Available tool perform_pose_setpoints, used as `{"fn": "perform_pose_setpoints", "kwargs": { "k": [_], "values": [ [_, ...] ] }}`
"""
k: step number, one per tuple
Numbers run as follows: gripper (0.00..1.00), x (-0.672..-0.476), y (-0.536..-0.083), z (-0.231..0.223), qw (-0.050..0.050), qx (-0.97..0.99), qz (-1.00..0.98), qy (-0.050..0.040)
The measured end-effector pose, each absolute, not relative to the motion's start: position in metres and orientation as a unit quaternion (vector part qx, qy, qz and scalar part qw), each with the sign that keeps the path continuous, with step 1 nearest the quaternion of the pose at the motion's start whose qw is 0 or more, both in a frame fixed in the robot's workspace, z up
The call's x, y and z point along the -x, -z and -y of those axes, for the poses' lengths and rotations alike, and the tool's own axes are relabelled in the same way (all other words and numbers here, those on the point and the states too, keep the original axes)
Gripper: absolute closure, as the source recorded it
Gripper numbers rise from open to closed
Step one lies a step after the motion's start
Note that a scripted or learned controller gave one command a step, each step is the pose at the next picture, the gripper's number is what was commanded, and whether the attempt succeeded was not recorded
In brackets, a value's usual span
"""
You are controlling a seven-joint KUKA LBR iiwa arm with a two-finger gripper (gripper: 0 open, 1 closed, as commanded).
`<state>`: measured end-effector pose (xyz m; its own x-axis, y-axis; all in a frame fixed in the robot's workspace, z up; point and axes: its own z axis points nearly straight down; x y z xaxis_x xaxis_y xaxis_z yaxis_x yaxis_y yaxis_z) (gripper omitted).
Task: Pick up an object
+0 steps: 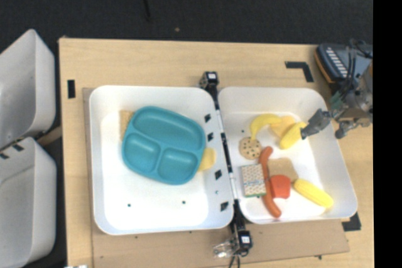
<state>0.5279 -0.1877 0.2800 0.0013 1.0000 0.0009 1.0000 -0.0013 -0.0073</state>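
From the camera view we look down on both bins, and our gripper is reaching in from the right, low over the right bin. One dark finger reaches toward the yellow piece at the bin's upper right and seems to touch its end, but we cannot tell whether the gripper is spread or closed, and nothing shows it holding anything.

That yellow piece is our likely target. It lies just beside the banana, with the cookie near below it. To do this well, we judge we should centre over the piece's middle, not its tip, and keep clear of the banana so only one thing gets pinched.

In the left bin the blue divided plate sits well apart from the action.
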Motion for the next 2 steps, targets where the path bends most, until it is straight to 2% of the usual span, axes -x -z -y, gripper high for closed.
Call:
{"fn": "perform_pose_setpoints", "kwargs": {
  "k": [1,2],
  "values": [
    [0.0,-0.53,-0.284,0.188,-0.001,0.707,0.707,-0.0002],
    [0.0,-0.532,-0.221,0.187,0.002,0.708,0.707,-0.0017]
  ]
}}
